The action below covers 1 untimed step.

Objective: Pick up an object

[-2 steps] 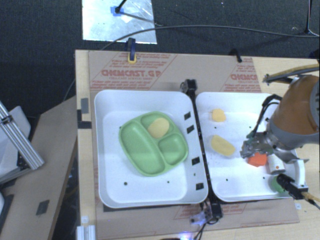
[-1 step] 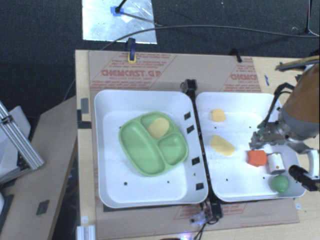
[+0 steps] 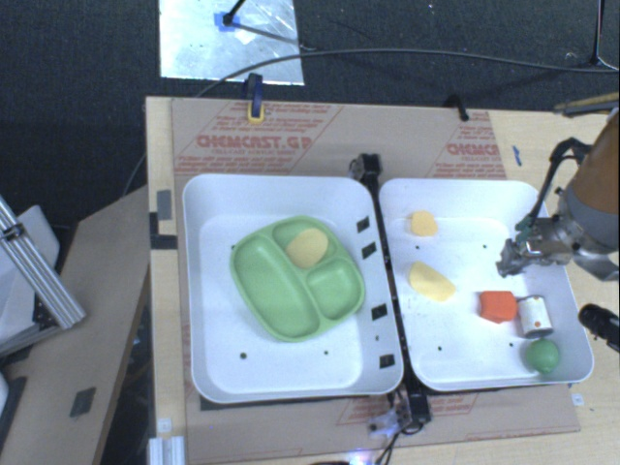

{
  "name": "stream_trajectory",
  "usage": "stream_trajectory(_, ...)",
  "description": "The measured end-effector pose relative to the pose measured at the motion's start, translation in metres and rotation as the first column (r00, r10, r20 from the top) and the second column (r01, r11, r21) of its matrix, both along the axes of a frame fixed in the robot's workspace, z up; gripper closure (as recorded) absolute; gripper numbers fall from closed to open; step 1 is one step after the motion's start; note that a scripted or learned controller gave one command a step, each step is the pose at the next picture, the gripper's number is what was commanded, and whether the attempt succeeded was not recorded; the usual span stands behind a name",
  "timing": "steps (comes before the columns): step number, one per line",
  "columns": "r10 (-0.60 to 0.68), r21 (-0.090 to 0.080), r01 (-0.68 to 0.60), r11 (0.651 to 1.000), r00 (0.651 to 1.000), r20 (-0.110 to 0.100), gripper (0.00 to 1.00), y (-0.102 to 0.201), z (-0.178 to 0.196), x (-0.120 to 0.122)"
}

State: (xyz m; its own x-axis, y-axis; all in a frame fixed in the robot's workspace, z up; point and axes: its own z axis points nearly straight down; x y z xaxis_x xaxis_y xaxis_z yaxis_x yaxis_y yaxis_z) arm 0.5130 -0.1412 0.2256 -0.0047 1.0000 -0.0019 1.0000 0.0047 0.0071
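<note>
The right bin [image 3: 455,381] holds a small yellow piece [image 3: 422,223], a larger yellow lump [image 3: 432,281], an orange block [image 3: 498,305], a small white and brown can [image 3: 534,317] and a green ball [image 3: 542,356]. My gripper [image 3: 511,258] hangs at the bin's right side, just above and slightly right of the orange block. Nothing shows between its fingers. In the left bin a green divided plate [image 3: 281,298] carries a yellow object [image 3: 308,248] in its upper compartment.
Both bins [image 3: 208,356] sit on a cardboard sheet [image 3: 320,134] on the bench. A black divider with clips [image 3: 383,279] runs between them. A cable [image 3: 407,56] crosses the dark floor behind, next to a shiny foil sheet [image 3: 228,27].
</note>
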Motion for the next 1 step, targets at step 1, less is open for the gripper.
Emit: stream_trajectory(1, 0.004, 0.002, -0.004, 1.000, 1.000, -0.004, 1.00, 0.0458, -0.0051, 0.0211)
